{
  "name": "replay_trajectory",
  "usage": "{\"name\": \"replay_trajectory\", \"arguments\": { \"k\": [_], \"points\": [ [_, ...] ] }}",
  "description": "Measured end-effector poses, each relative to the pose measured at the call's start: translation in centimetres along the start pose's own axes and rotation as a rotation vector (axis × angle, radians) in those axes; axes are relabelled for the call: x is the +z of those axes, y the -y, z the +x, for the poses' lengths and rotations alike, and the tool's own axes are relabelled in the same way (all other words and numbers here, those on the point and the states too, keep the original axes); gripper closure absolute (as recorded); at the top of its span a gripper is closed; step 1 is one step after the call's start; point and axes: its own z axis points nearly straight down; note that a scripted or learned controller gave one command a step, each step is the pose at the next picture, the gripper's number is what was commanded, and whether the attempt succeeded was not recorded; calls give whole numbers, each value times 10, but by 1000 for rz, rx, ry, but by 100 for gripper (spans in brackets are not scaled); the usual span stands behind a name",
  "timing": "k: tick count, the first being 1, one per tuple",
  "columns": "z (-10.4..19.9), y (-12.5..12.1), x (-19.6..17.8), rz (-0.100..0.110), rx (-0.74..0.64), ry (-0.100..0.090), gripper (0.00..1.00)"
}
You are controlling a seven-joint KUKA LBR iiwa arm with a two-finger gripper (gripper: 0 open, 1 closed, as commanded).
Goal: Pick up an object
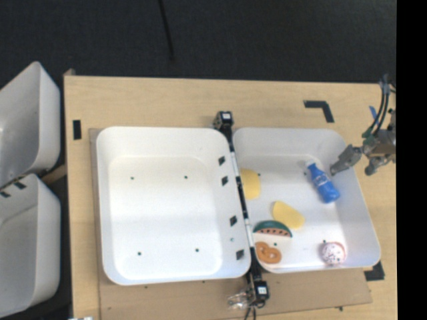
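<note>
The right bin [293, 139] holds several small objects. A blue bottle [321, 182] lies near its right wall. A yellow piece [250, 183] rests against the left wall, and another yellow piece [288, 215] lies near the middle. A watermelon slice [272, 229] and an orange pretzel-like ring [268, 252] sit at the front left. A pink and white ball [332, 252] is at the front right. My gripper [355, 163] hangs at the bin's right edge, just right of and above the blue bottle, open with nothing between its fingers.
The left bin [107, 179] stands beside the right one, joined by a black-clipped divider [235, 192]. Two white containers [20, 179] stand off the bench at the far left. Black corner marks [320, 109] lie on the wooden bench top.
</note>
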Motion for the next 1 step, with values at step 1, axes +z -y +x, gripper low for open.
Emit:
{"name": "replay_trajectory", "arguments": {
  "k": [1],
  "points": [
    [95,31,-124,-9,-13,-2,0]
  ]
}}
